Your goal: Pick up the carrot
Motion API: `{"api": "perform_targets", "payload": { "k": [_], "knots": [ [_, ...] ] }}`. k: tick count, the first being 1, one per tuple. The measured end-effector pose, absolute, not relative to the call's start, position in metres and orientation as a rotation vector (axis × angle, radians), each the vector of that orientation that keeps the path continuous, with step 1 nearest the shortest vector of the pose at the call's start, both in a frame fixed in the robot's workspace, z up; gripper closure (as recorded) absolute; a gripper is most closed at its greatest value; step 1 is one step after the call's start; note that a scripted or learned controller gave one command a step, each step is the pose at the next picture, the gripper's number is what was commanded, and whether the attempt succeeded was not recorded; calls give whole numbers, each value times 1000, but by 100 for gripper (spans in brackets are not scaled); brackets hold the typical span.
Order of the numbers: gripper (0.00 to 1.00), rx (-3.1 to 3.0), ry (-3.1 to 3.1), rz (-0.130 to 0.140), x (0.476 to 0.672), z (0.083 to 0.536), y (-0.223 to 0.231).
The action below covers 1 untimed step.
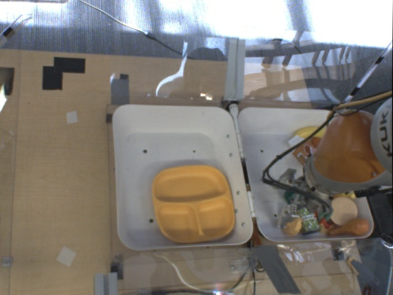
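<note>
Carrot [351, 227] lies below arm [351, 149] lettered "KU".

Divided tray [193, 203] in left bin [132, 140] toward its front edge, arm [347, 149] over right bin [264, 134], small items [319, 219] heaped in its front-right corner

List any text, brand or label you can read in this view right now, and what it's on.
"KU": black letters on the grey arm at the right edge, cut off by the frame.
Green packet in the right bin: printing too small and blurred to read.
Black blocks on the bench: shapes, no letters.
</note>
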<state>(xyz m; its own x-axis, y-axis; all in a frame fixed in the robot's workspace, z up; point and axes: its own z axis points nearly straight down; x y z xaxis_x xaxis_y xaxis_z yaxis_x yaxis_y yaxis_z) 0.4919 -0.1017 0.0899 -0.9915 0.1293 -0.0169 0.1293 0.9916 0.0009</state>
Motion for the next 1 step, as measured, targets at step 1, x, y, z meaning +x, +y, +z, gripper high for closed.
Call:
{"api": "perform_targets", "payload": {
  "k": [1],
  "knots": [
    [100, 194, 3109, -2, 496, 103, -101]
  ]
}}
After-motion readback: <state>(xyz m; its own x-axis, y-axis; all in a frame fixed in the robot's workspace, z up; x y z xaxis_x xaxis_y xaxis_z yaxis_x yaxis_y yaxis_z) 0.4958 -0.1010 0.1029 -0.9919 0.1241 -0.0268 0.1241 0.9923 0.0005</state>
